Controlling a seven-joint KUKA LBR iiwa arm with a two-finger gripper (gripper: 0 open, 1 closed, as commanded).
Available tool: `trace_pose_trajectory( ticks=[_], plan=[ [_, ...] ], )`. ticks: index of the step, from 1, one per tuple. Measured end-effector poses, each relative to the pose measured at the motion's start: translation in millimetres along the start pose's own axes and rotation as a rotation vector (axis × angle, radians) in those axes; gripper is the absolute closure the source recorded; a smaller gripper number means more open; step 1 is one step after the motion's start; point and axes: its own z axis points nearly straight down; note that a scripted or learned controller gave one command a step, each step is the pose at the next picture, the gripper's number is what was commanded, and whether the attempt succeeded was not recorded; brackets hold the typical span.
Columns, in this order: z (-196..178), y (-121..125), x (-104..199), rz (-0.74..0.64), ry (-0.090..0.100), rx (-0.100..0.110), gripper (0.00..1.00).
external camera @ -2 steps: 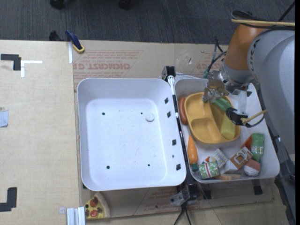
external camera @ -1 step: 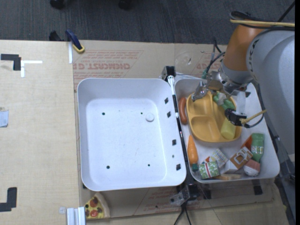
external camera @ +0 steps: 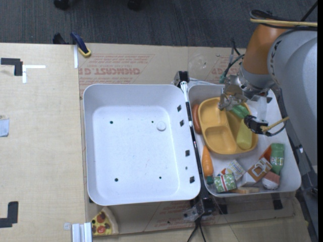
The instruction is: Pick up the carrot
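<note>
1. The gripper (external camera: 229,101) hangs over the back of the right bin (external camera: 290,185), just above the far rim of a yellow divided tray (external camera: 219,130). Whether it is open or closed cannot be told from this angle, and nothing can be seen in its grasp.
2. The carrot (external camera: 207,161) lies in the same bin, along its left wall, just beside the tray's near-left corner and pointing roughly front to back.
3. Small packets (external camera: 228,178) and a green can (external camera: 277,158) crowd the bin's front; the left bin (external camera: 101,135) sits alongside.
4. Judging by this, the pick is not yet done: the carrot rests on the bin floor, apart from the tool.
5. What is left appears to be the whole grasp: moving toward the front-left, descending beside the wall, closing, and lifting.
</note>
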Motion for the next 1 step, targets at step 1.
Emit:
trace_pose_trajectory(
  ticks=[1],
  plan=[
    [-0.2, 0.2, 0.8, -0.001, 0.001, 0.0, 0.0]
  ],
)
